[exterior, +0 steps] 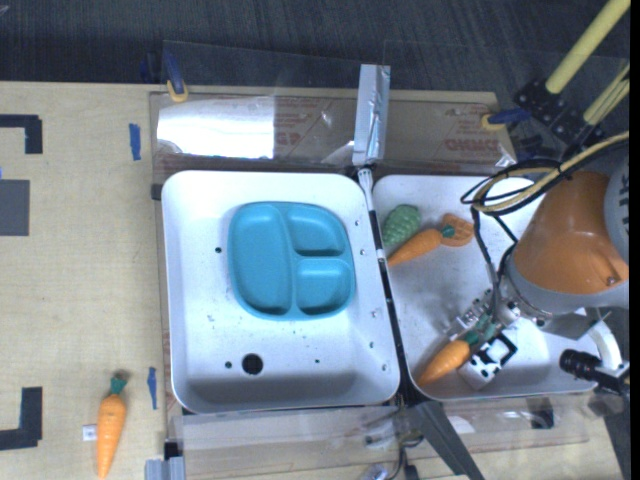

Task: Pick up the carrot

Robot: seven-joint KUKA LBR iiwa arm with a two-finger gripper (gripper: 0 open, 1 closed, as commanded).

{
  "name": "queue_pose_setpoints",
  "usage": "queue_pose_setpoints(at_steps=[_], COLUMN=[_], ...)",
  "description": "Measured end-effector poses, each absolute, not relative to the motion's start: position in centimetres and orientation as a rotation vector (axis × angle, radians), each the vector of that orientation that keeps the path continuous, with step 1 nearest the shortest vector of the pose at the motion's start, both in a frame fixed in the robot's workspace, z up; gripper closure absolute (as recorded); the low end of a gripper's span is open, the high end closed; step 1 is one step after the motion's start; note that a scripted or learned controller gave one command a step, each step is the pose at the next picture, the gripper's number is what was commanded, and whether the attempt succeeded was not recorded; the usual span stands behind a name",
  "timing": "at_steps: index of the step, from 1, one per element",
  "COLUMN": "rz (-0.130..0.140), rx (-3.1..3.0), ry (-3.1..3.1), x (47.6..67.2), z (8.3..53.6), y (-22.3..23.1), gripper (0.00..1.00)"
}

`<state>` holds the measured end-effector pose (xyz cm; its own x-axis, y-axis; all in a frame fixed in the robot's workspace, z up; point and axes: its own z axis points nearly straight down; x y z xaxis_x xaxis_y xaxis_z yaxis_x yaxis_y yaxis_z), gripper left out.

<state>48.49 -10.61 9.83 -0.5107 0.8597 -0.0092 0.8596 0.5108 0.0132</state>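
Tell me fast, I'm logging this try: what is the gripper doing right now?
Gripper: low in the right bin, against a carrot; open, shut or holding cannot be told.

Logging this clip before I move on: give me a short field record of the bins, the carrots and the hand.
left bin: holds blue divided tray
right bin: two carrots, one green item
upper carrot: beside green item, near divider
lower carrot: front of bin, at the hand
hand: low, right next to lower carrot; grip unclear
bench carrot: outside bins, front left
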Motion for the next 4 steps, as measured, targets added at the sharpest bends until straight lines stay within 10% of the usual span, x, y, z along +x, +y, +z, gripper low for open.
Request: queue_pose_setpoints(at_steps=[1,2,3,4], rz=[0.010,0.000,0.003,0.003], rx=[1.546,2.103,2.204,2.435], ry=[2.719,2.332,2.231,1.979], x=[48.5,57.4,64.9,58.7], z=[9.8,15.9,10.4,8.6], y=[-10.6,-11.6,-10.2,-12.1], gripper=[0.00,0.00,0.00,0.00])
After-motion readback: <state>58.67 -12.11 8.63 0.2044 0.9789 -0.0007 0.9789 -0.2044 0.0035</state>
